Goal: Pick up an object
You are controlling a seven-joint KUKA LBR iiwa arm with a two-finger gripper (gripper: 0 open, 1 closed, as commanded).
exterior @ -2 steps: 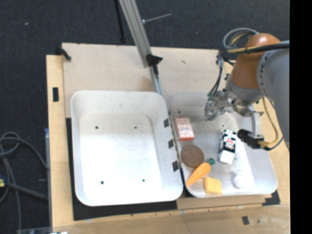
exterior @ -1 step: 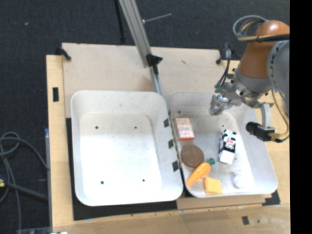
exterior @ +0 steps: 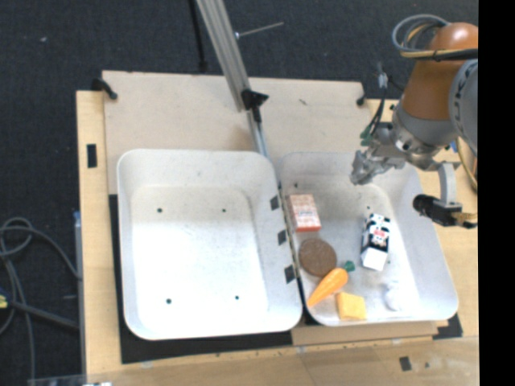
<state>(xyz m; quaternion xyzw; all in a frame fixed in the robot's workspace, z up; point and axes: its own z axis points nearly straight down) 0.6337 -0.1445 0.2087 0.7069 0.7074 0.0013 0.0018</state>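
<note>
1. Nearest the camera, in the right bin [exterior: 430, 292], a yellow cheese wedge [exterior: 350, 305] lies at the front wall, with an orange carrot [exterior: 328, 285] just beside it, slanting up to the right.
2. A small pale object [exterior: 392, 298] rests near the front right corner; what it is cannot be told.
3. Behind the carrot sits a brown round disc [exterior: 318, 256], touching or nearly touching the carrot's tip.
4. A black-and-white carton [exterior: 376, 241] lies to the right, apart from the disc.
5. A small pink box [exterior: 303, 212] lies by the bin's left wall.
6. The left bin [exterior: 129, 215] stands alongside.
7. Farthest, the gripper [exterior: 364, 170] hangs over the right bin's rear part, holding nothing visible; its spread cannot be told.
</note>
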